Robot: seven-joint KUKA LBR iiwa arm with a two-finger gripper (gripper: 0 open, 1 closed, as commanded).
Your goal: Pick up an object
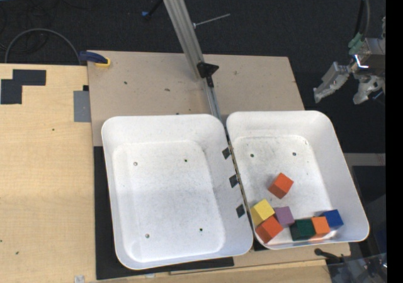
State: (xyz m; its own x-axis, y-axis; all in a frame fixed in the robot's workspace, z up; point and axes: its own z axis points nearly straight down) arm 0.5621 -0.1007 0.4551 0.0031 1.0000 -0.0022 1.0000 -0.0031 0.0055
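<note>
In right bin point(327, 125), orange cube point(281, 184) sits apart from block cluster. Gripper point(348, 88) hangs outside bin at 2 o'clock, fingers spread, empty. Cube lies toward 7 o'clock from fingers.

Two white bins are seen, the left bin point(165, 193) and the right bin point(286, 130). Seven blocks are counted: three orange point(281, 184), one yellow point(263, 210), one purple point(284, 215), one green point(302, 229), one blue point(333, 219).

Single fixed camera above bench point(189, 80), angled down, framing both bins point(167, 193) from moderate height.
</note>
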